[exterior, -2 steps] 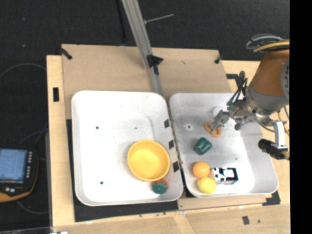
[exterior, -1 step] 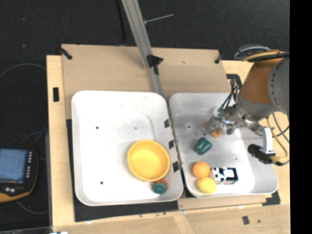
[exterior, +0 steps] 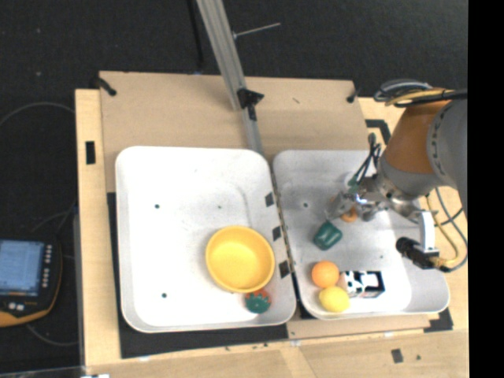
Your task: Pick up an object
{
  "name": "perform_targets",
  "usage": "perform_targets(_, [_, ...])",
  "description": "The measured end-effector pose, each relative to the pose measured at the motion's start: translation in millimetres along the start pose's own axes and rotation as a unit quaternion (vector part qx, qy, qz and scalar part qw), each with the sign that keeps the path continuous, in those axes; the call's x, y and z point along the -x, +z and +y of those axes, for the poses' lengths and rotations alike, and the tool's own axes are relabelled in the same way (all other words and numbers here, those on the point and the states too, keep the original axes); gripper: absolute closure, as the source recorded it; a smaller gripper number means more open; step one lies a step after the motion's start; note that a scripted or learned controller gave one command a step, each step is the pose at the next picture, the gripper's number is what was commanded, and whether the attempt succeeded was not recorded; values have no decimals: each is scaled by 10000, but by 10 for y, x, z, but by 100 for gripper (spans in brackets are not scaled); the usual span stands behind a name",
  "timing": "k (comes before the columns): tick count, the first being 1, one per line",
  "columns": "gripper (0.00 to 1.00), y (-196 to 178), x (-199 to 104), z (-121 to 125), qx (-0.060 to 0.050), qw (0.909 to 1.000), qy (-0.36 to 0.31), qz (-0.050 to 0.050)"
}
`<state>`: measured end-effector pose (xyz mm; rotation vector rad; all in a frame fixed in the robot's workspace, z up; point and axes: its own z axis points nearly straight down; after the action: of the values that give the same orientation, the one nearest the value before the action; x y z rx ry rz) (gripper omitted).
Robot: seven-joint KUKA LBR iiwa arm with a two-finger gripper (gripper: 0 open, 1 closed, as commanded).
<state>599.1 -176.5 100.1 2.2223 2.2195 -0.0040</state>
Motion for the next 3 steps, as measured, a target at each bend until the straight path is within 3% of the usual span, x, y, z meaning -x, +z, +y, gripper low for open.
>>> perform_targets(1, [100,-123,8,12,25,10000,12,-1])
perform_targets(3, [100,-1089,-13,46,42,10000,-23,2])
